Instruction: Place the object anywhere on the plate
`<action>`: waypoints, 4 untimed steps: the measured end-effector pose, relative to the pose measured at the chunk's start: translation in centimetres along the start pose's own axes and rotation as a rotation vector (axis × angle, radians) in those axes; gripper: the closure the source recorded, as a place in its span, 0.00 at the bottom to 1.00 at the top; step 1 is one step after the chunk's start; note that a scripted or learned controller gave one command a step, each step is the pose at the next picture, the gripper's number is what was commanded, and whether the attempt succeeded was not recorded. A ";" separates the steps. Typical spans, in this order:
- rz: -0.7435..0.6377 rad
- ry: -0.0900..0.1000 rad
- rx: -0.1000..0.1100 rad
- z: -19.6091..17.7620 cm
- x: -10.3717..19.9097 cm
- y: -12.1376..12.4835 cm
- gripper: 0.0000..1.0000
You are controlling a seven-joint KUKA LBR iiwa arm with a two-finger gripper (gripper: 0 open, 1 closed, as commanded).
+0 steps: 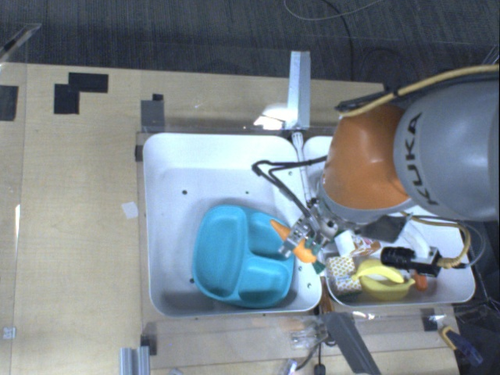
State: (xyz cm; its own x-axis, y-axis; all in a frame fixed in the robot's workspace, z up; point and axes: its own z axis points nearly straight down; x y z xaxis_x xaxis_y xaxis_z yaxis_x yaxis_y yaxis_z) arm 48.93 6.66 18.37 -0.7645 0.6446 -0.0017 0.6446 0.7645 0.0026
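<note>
Left bin [168, 209]: one plate [234, 256], lying in the lower right part and close to the bin's right wall. Right bin [461, 287], just right of the left bin: a banana [383, 281] in the lower part, a small block [341, 269] touching its left end, and the arm [437, 155] above the upper part. Over the divide between the bins: the gripper [303, 241], with a small carrot-shaped toy [279, 228] at its tip, above the plate's right rim.

Bright, even overhead light; frame slightly soft.
Blown-white glare on the bench [78, 209] just beyond the left bin [168, 209]'s far rim. Faint soft shadow hugs the blue plate [234, 256]'s near edge. The arm [437, 155], close to the lens, is slightly blurred.
</note>
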 end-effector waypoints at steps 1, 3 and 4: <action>0.430 -0.002 -0.002 -14.4 2.5 7.4 1.00; 0.454 -0.001 0.002 -16.6 7.6 8.9 1.00; 0.454 -0.001 0.000 -16.7 7.6 8.9 0.00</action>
State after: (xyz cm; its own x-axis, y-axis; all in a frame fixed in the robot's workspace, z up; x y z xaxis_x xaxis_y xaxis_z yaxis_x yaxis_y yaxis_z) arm 48.84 18.34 35.07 -0.4043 0.9146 -0.0012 0.9146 0.4043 0.0029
